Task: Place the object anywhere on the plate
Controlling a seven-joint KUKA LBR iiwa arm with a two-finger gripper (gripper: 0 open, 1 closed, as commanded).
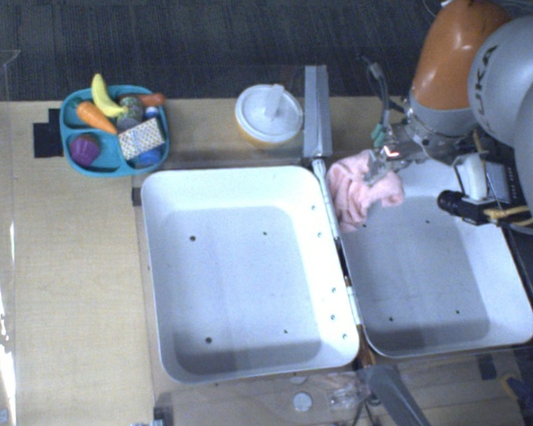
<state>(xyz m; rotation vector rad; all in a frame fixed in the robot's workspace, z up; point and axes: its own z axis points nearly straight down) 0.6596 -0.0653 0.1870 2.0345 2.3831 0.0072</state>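
A crumpled pink cloth [361,192] lies in the far left corner of the right bin [445,286], draped against the divider between the bins. My gripper [387,152] is at the cloth's upper right edge, shut on a bunched fold of it that rises to the fingertips. The blue divided plate [75,166] stands on the bench at the far left, well away from the gripper. It holds a toy banana [105,97], a carrot [94,117], a purple piece [85,149] and several other small items.
The left bin [238,264] sits between the plate and the cloth. A round white and yellow lidded container [269,114] stands behind the bins, beside a grey upright bracket [313,113]. The arm's black cabling [471,204] overhangs the right bin's far right side.
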